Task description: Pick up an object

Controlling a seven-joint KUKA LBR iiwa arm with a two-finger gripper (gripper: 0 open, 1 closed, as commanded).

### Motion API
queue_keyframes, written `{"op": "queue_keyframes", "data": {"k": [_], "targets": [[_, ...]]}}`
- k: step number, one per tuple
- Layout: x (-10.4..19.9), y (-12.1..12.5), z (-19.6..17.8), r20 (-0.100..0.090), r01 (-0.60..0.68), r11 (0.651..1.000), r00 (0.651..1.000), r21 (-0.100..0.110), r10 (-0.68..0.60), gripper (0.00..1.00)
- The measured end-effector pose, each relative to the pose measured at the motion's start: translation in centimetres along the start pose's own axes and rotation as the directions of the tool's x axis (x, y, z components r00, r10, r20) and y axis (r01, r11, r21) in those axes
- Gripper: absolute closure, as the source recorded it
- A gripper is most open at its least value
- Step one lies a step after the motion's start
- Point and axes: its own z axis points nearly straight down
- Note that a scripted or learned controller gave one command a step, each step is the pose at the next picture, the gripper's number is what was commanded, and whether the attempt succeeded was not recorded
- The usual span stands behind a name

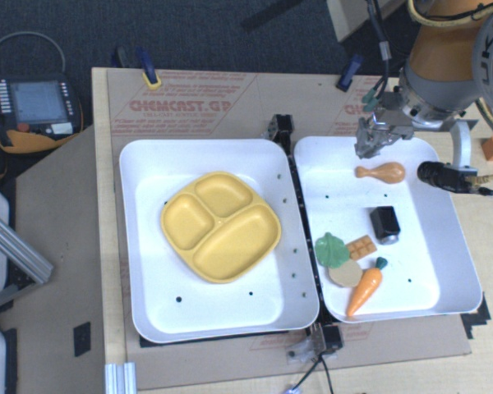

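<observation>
In the right bin (427,302) lie a tan chicken drumstick (381,171), a black block (385,223), a green broccoli piece (331,250), a small brown waffle piece (361,246), a pale round slice (344,274) and an orange carrot (364,290). My gripper (367,147) hangs over the bin's far edge, just above and left of the drumstick, with its fingertips close together and nothing seen between them. A yellow divided plate (222,225) rests in the left bin (148,294).
The arm with its orange band (452,23) comes in from the upper right. A black cylinder (444,176) juts over the right bin's far right edge. Clamps (281,126) sit between the bins. A pendant (34,109) lies off the bench at left.
</observation>
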Motion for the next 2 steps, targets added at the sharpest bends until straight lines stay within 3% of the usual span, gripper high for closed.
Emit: {"op": "queue_keyframes", "data": {"k": [2], "targets": [[9.5,-0.9,0.7,0.000,0.000,1.000,1.000,0.001,0.000,1.00]]}}
